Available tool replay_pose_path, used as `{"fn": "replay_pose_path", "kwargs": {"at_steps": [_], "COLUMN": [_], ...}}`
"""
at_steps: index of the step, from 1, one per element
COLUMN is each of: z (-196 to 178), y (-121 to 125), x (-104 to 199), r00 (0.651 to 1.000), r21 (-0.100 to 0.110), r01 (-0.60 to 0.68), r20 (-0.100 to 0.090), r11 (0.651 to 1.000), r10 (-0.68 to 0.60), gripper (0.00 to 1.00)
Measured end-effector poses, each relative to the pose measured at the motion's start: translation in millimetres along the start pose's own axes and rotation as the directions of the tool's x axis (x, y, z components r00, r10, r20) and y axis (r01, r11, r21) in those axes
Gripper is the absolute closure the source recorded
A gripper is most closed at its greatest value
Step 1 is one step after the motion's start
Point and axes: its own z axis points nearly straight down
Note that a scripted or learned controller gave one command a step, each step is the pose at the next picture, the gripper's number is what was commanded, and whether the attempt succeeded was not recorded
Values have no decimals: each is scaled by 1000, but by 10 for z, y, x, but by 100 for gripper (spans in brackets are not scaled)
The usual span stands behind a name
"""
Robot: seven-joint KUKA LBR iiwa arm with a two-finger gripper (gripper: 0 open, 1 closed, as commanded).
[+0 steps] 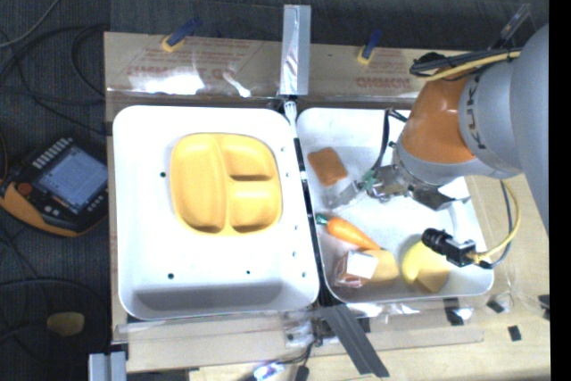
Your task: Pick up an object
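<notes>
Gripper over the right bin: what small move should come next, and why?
Probably a short descent with a slight shift toward the carrot. The gripper hangs in the right bin between the brown block and the carrot, with nothing visibly held. The carrot lies alone on bare bin floor, apart from the crowded items along the near wall.

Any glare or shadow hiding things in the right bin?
Camera view: the right bin's white floor is bright and washed out near the gripper, so the jaws blur into it; the carrot and the brown block stay readable; clear film behind glares.
</notes>
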Motion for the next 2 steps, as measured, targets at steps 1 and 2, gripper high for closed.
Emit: {"fn": "replay_pose_path", "kwargs": {"at_steps": [1,2], "z": [-111,-49], "y": [528,867], "x": [7,-131], "r00": [994,932], "r21": [10,8], "r01": [113,363], "r20": [-8,-6], "r11": [994,932], "r10": [-113,-363], "gripper": [0,0]}}
